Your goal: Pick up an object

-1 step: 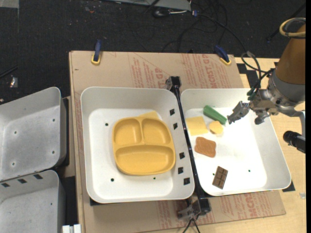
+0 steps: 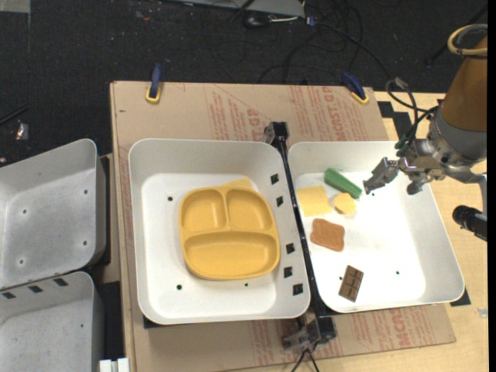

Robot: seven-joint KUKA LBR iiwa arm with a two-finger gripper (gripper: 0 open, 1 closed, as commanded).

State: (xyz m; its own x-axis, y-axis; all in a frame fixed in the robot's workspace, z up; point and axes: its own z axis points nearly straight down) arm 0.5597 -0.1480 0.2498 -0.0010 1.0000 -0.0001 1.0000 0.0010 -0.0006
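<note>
The right bin [image 2: 434, 246] holds several toy food pieces: a green stick [image 2: 342, 181], a pale yellow square slice [image 2: 313, 201], a small yellow lump [image 2: 345, 204], a brown toast-like piece [image 2: 328, 235] and a dark chocolate bar [image 2: 351, 284]. My gripper [image 2: 397, 179] hangs over the upper right part of this bin, just right of the green stick. Its two fingers are spread apart with nothing between them. The grey wrist with the orange band [image 2: 465, 91] rises above it at the right edge.
The left bin [image 2: 147, 208] holds a yellow compartment plate [image 2: 229, 233]. A black divider strip [image 2: 291, 208] runs between the bins. Both bins sit on a cardboard sheet [image 2: 209, 107]. White panels [image 2: 46, 208] lie at the far left.
</note>
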